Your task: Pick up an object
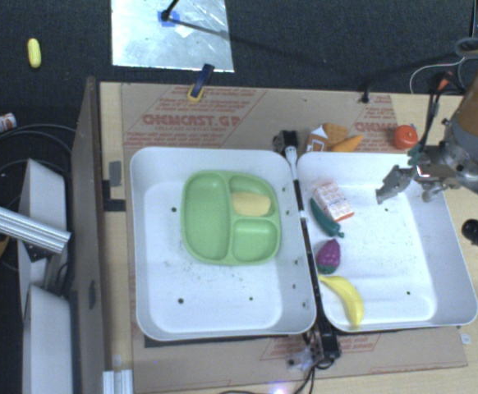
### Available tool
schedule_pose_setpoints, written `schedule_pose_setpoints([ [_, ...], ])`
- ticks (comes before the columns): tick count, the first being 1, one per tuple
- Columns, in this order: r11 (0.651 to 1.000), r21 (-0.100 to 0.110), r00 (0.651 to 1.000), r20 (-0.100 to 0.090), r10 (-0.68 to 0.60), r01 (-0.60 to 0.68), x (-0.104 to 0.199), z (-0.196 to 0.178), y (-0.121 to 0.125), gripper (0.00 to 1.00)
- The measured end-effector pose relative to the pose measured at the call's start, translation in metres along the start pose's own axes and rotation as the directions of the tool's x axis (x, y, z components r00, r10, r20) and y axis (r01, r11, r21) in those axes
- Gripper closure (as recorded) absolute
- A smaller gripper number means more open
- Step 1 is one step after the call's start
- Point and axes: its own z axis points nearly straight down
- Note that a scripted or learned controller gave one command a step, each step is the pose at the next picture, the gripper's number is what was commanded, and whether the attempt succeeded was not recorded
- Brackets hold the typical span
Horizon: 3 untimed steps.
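1. The gripper (pixel 395 185) hovers over the right bin (pixel 403 261); whether it is wide or narrow, I cannot tell.
2. Below it lie a small carton (pixel 334 201), a purple fruit (pixel 328 255) and a banana (pixel 346 297).
3. The left bin (pixel 157 220) holds a green tray (pixel 214 220).

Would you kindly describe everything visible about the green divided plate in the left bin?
The green divided plate is a pale green, plastic-looking tray with rounded corners and three compartments: one long one on its left, two smaller on its right. It lies flat in the left bin, near the middle. A yellow item sits in its upper-right compartment.
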Motion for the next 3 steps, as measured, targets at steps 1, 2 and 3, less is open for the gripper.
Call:
schedule_pose_setpoints([
  [1,1.0,0.013,1.0,-0.003,-0.003,0.003,0.03,0.14,0.015,0.0],
  [2,1.0,0.003,1.0,-0.001,0.003,-0.003,0.037,0.184,0.001,0.0],
  [3,1.0,-0.001,1.0,0.0,0.002,-0.002,0.036,0.172,0.002,1.0],
])
